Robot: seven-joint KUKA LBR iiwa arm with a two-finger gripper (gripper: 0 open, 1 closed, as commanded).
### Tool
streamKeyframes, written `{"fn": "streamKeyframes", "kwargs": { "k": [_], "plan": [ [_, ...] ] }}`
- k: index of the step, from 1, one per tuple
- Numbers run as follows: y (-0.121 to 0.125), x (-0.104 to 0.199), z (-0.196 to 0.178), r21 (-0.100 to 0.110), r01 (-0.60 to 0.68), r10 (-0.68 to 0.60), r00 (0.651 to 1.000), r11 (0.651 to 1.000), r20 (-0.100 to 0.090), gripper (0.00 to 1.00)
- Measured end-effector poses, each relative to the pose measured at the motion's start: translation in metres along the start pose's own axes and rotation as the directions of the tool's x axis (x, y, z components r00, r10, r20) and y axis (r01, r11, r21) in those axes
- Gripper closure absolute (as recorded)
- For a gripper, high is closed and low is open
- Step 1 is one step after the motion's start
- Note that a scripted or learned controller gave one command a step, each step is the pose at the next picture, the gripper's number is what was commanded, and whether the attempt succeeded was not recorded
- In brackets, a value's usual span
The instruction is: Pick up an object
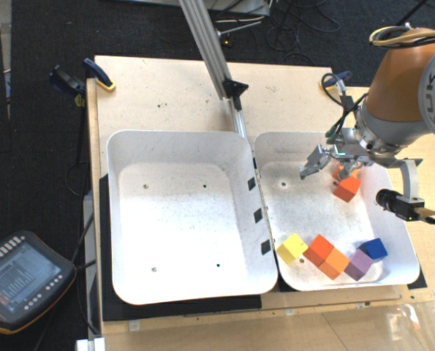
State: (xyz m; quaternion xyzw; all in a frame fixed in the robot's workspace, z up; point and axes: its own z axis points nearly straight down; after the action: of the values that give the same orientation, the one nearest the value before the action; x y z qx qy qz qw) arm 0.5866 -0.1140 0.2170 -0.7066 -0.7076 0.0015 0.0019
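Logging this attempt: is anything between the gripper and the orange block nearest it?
Nothing visible. The gripper sits directly beside the orange block in the right bin; the other blocks lie apart along the near wall.

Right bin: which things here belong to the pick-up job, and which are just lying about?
Job:
gripper
orange block beneath it
right bin

Lying about:
yellow block
orange blocks
purple block
blue block
left bin
handheld controller
clamps

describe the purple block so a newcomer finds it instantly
Look in the right bin, along its near edge, where a row of blocks sits. The purple block lies toward the row's right end, between an orange block and the blue block; it's the sole purple one.
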Motion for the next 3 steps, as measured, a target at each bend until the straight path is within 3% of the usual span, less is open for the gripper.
{"fn": "streamKeyframes", "kwargs": {
  "k": [1,3],
  "plan": [
    [0.001,0.0,-0.003,-0.005,-0.001,0.001,1.0,1.0,0.001,0.0],
    [0.01,-0.002,0.102,0.001,-0.001,0.001,1.0,1.0,0.0,0.0]
  ]
}}
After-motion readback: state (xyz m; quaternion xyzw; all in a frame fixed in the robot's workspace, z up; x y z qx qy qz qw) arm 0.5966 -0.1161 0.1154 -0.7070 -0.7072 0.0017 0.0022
